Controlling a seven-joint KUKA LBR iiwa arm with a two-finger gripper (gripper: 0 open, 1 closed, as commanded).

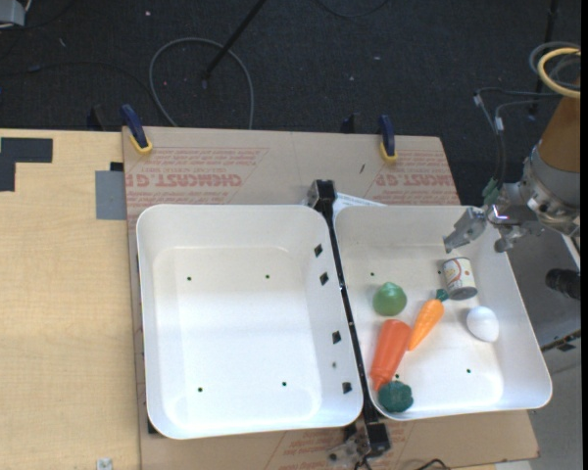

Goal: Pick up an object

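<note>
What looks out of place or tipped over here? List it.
Only the small can in the right bin looks odd: it lies tipped on its side near the back, close under the claw. The toy vegetables and white egg lie loose, undamaged.

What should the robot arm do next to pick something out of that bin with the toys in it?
Probably lower the gripper a little toward the small can. The gripper hovers over the far right part of the right bin with nothing between its open fingers, and the can lies closest, just below it in the view. The white egg is a near alternative.
</note>
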